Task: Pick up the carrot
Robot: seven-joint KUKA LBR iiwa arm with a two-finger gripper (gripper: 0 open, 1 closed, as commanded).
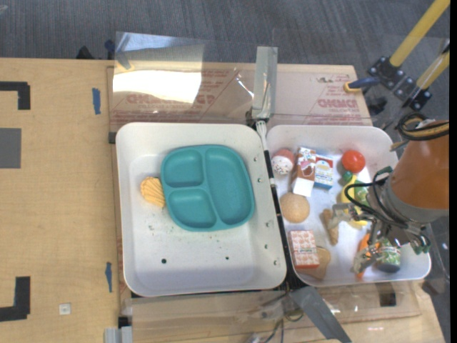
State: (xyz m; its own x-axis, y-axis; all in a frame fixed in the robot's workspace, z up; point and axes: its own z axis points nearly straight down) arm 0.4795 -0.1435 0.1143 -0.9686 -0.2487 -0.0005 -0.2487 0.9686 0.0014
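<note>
Camera view: end effector (373,240) over carrot (364,257), labels unreadable.

Camera view: fixed above bench, looking down at a slant.
Coverage: left bin (136,213) and right bin (371,138), whole.

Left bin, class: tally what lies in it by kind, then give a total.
Teal divided plate: 1
Yellow scallop shell: 1
Total in the left bin: 2
</note>
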